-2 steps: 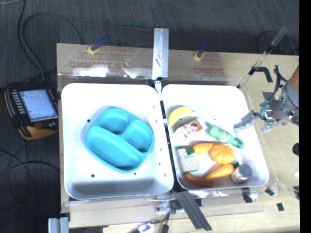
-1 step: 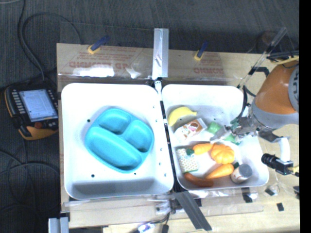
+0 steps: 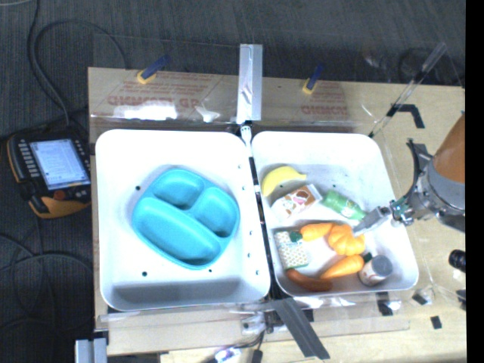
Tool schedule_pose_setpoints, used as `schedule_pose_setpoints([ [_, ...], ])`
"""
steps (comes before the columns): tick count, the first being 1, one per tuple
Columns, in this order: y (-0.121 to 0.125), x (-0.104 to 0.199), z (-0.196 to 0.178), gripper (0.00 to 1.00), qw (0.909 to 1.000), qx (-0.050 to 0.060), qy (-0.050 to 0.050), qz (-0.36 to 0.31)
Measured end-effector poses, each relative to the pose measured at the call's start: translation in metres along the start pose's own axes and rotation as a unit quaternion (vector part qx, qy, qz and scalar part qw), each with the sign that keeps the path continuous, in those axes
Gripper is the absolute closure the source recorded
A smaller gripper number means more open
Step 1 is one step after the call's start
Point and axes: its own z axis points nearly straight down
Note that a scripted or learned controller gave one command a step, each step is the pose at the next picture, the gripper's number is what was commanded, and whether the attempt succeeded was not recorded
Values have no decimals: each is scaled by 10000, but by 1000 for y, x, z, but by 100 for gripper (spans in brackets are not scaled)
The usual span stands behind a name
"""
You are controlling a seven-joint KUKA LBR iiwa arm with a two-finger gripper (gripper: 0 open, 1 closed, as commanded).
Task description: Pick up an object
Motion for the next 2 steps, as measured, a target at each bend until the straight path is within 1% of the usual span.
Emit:
schedule_pose_setpoints([
  [1,36,-3,102,0,9930,-24,-9,-1183],
  [2,36,-3,95,100,9931,-22,4,-1174],
])
